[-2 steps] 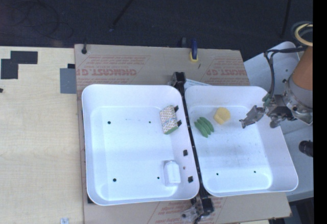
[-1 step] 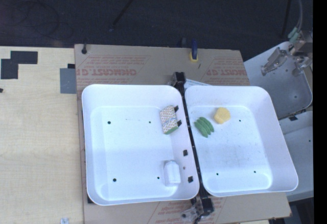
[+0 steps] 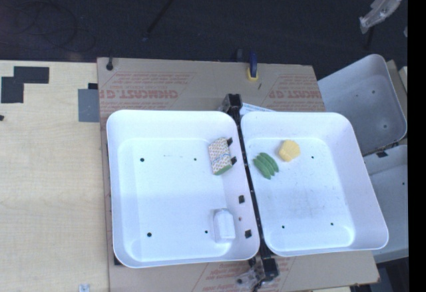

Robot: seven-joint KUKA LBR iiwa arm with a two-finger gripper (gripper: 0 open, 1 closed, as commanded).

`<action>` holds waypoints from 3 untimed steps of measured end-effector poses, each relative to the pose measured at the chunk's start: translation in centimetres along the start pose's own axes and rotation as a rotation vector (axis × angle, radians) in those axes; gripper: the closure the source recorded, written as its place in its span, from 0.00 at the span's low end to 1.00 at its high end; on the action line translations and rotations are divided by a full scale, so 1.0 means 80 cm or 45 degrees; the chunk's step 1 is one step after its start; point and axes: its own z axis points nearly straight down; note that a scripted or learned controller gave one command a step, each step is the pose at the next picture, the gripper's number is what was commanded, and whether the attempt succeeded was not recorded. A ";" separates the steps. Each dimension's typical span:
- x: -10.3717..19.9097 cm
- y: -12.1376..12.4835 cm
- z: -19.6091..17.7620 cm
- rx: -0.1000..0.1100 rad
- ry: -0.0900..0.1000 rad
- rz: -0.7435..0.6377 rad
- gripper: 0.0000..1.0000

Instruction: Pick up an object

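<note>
Inspection finds the gripper [image 3: 383,8] as a pale grey piece high in the upper right corner of the camera view, above the dark floor, beyond the bench and well apart from both bins. Its state, open or closed, cannot be told at this size and angle, and nothing is seen held in it. Four candidate objects lie in the bins, all down and to the left of the gripper. In the right bin [image 3: 359,151] a yellow piece [image 3: 289,150] sits near the far wall. It is compact, with no marked long axis, and it is the nearest object to the gripper. Just beside it, on its lower left and apart from it, lies a green piece [image 3: 265,165], whose long axis runs from upper left to lower right in the view. In the left bin [image 3: 126,151] a patterned block [image 3: 220,155] rests against the wall next to the right bin, long axis near vertical in the view and tilted slightly. A white object [image 3: 223,224] lies near that bin's front right corner, faint against the floor of the bin. Judgement: the pick has not begun. The coming move calls for a long reach down and leftward, and the green piece would need a grasp set across its diagonal axis.
</note>
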 end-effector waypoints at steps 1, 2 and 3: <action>0.045 0.003 0.013 0.026 0.006 0.003 0.00; 0.100 0.003 0.040 0.029 0.007 0.000 0.00; 0.182 0.004 0.011 0.022 0.006 -0.002 0.00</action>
